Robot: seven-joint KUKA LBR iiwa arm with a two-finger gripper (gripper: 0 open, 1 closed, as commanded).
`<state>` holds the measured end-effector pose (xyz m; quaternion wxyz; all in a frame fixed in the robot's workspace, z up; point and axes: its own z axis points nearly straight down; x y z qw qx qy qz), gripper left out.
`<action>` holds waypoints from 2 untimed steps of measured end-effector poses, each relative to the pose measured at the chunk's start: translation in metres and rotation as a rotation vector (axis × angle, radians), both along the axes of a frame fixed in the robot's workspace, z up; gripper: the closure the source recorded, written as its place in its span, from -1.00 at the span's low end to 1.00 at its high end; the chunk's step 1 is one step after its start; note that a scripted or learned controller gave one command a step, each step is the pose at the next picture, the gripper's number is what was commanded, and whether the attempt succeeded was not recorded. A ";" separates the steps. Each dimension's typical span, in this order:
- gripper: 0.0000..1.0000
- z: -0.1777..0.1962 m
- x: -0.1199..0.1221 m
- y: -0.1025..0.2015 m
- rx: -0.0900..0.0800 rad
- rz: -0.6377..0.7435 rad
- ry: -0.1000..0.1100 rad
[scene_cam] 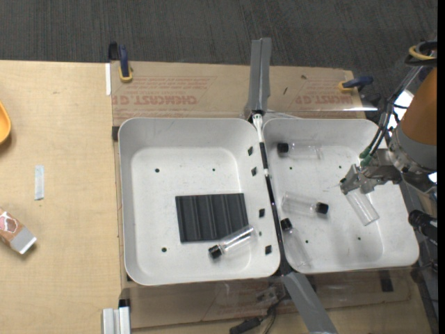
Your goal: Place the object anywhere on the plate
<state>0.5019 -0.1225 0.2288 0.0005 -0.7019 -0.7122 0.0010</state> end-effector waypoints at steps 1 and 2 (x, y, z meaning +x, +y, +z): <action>1.00 0.033 0.018 0.081 -0.001 -0.132 0.001; 1.00 0.031 0.014 0.137 -0.002 -0.060 0.002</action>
